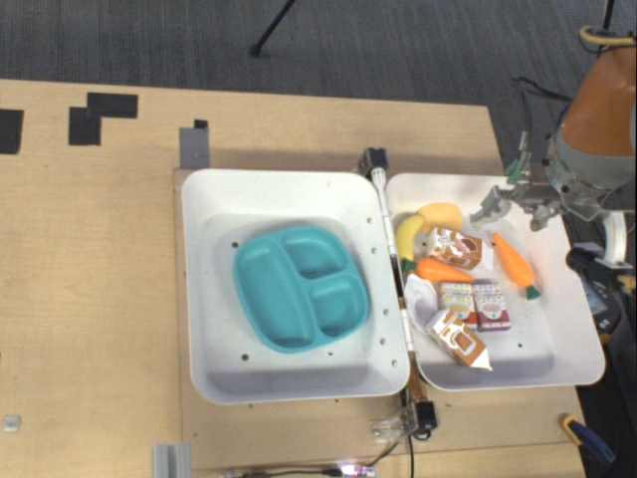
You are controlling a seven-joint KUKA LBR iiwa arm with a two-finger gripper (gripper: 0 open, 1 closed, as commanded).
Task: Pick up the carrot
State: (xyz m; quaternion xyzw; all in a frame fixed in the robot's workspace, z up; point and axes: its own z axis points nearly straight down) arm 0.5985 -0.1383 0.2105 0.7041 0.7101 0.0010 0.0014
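An orange carrot [514, 260] with a green stub at its lower end lies slanted at the right side of the right bin [557, 352]. A second orange carrot-like piece [441, 270] lies among the packets nearer the bin's middle. My gripper [518, 211] hovers over the bin's back right part, just above and behind the right carrot. Its two fingers are spread apart, open, with nothing between them. One fingertip [490, 209] points left toward the yellow items.
The right bin also holds a yellow banana [408, 235], a yellow fruit [441, 213], several small snack packets [476, 302] and a white wrapper [422, 297]. A teal divided plate [299, 287] sits in the left bin [209, 366]. The arm's orange band [602, 108] rises at the right.
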